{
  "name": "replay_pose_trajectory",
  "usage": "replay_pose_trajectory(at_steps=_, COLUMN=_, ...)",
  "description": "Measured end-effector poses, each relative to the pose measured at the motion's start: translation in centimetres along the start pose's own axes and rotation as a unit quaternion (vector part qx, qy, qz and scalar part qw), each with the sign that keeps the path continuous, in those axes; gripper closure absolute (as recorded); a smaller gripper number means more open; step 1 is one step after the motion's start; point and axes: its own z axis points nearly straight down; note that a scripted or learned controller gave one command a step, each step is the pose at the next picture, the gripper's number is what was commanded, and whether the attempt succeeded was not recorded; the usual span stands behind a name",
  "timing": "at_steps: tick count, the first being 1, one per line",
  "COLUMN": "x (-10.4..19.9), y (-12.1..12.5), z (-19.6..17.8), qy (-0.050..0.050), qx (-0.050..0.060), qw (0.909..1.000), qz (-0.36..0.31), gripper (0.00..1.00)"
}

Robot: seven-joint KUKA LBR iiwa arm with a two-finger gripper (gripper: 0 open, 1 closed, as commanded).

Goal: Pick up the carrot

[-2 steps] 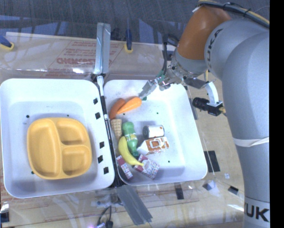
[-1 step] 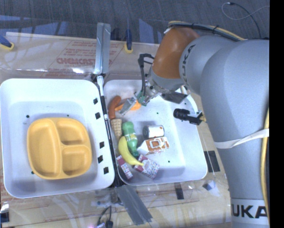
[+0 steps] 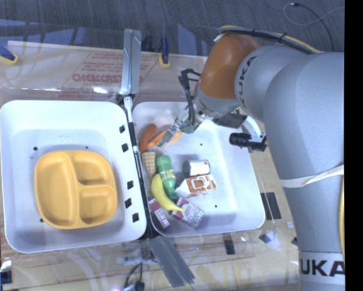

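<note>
We see the carrot (image 3: pixel 167 137) lying in the right bin (image 3: pixel 242 214), just above the green bottle (image 3: pixel 165 167), its upper end at the gripper (image 3: pixel 187 125). We cannot tell how the fingers are set. We judge it light, stiff and smooth, best taken across its thicker middle.

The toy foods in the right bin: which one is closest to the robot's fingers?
The carrot, orange and slim, at the bin's upper left. The gripper is right at its end; the banana and green bottle lie lower.
</note>
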Motion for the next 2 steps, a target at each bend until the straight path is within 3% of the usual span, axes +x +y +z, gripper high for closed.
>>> replay_pose_trajectory(at_steps=1, x=-0.1, y=0.2, z=-1.1, qy=-0.002, qx=-0.001, qw=1.0000, qz=-0.002, gripper=1.00)
replay_pose_trajectory(at_steps=2, x=10.3, y=6.8, z=-10.0, qy=-0.001, qx=-0.001, qw=0.9981, qz=-0.062, gripper=1.00)
